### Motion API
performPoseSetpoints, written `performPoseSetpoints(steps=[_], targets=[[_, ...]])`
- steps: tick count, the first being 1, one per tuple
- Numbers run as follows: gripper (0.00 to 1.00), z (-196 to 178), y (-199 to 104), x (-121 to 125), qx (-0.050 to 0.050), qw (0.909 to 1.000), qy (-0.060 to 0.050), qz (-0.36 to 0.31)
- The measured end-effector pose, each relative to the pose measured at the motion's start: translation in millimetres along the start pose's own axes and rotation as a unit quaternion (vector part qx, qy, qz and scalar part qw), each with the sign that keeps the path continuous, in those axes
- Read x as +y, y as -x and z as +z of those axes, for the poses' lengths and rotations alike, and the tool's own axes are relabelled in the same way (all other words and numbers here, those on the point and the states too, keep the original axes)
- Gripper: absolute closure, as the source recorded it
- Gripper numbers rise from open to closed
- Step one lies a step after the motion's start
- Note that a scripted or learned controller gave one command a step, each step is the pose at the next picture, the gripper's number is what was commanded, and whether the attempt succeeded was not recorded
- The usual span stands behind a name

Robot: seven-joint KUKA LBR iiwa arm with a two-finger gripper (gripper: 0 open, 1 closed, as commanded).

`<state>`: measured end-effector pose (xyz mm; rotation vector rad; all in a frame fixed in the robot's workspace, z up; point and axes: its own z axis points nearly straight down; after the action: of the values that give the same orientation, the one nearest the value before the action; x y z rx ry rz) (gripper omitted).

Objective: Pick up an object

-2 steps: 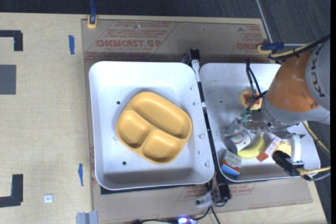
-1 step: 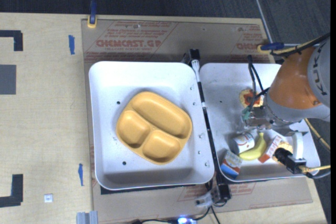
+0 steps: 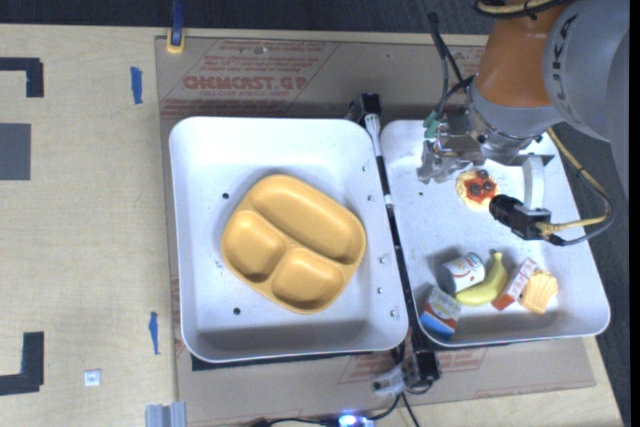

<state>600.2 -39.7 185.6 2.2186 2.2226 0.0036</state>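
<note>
My gripper (image 3: 437,162) hangs over the back left part of the right bin (image 3: 590,315), under the orange-banded wrist. Just to its right a small red and orange toy (image 3: 477,185) lies on the bin floor. At the bin's front sit a yellow banana (image 3: 487,283), a small white can (image 3: 460,269), a red and white piece (image 3: 513,283), a ridged yellow piece (image 3: 541,291) and a blue and orange piece (image 3: 438,315). None of these touches the gripper.
The left bin (image 3: 200,145) bears a large yellow divided plate (image 3: 291,241). A black camera unit with a cable (image 3: 520,215) juts from the wrist over the right bin. The bins' shared rim (image 3: 388,215) runs just left of the gripper.
</note>
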Motion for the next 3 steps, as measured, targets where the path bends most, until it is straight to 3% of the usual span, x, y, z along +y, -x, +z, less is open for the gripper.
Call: performPoseSetpoints(steps=[1,2,3], targets=[[0.0,1,1,-1,0.0,1.0,-0.001,0.0],[0.0,79,54,-44,-0.001,1.0,-0.002,0.001],[0.0,99,71,-121,-0.001,1.0,0.0,0.001]])
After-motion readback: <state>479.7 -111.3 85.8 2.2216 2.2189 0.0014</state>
